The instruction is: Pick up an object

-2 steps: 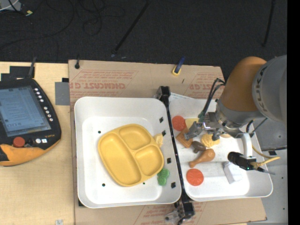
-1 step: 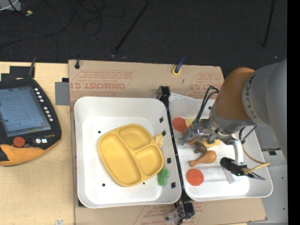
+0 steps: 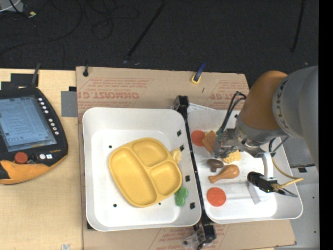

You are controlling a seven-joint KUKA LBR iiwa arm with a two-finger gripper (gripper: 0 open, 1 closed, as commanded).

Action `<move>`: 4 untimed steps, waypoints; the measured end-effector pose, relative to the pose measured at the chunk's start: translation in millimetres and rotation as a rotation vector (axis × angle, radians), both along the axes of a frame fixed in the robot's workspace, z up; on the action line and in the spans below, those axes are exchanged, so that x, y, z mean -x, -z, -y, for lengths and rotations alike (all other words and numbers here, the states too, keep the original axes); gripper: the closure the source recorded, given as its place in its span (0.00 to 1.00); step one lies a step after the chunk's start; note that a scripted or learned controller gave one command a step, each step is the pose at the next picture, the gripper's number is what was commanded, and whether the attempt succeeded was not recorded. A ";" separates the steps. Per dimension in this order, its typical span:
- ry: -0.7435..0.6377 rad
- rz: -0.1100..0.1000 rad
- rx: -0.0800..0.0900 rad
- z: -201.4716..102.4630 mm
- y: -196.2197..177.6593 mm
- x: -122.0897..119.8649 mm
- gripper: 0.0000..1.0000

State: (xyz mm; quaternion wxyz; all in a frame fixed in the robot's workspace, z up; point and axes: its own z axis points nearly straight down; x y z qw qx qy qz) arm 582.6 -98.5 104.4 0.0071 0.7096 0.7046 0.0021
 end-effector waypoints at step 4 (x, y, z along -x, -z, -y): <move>-0.010 -0.014 -0.009 -25.2 -116.9 -22.5 1.00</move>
